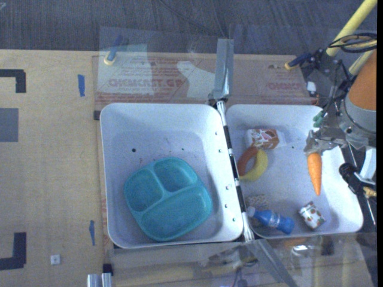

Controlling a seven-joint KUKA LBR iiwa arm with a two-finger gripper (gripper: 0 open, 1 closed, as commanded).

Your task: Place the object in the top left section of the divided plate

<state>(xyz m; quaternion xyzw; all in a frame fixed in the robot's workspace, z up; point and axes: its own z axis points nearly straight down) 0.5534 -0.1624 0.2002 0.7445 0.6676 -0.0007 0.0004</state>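
The tabletop [48, 178] carried two white bins side by side. The left bin [119, 130] held a teal divided plate [168, 198], turned at a slant. The right bin [287, 178] held a small carton [263, 139], a banana-like piece [254, 164], a blue bottle [272, 220] and a small can [312, 215]. The pincer [316, 149] was closed on the carrot [315, 172] by its broad top end; the carrot's long axis ran nearly vertical, tip pointing down toward the bin's floor.
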